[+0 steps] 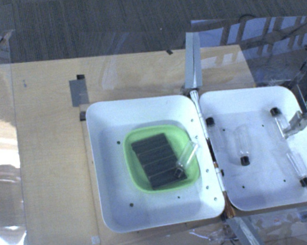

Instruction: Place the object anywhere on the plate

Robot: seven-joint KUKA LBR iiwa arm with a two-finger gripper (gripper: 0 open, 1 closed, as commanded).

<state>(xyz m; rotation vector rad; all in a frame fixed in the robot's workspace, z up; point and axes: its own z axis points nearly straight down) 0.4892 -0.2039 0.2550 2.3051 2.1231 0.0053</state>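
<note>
The pale wooden tabletop (48,179) carries two shallow white plastic bins side by side. The left white bin (106,171) sits toward the tabletop's middle, the right white bin (265,188) against the tabletop's right edge.

In the left bin's middle lies the square lime-green plastic plate (136,178). On the plate rests a dark grey ribbed rectangular block (156,161), and just beside it, toward the plate's right rim, a clear plastic tube with a dark cap (185,157) lies tilted, its capped end touching the block's lower right corner.

In the right bin several more clear capped tubes are spread well apart: one near the middle (242,145), one near the lower right corner (297,168), one near the upper right (280,121).

A metal part at the right bin's right edge looks like the hand (299,121); I cannot tell how its fingers stand, and nothing is visibly gripped.

Judging from this, the tube on the plate may already satisfy the task. If another object is meant, the step in hand is the pick: the next move calls for settling over one tube in the right bin, closing across its narrow width, then carrying it over the divider to a bare part of the plate.
</note>
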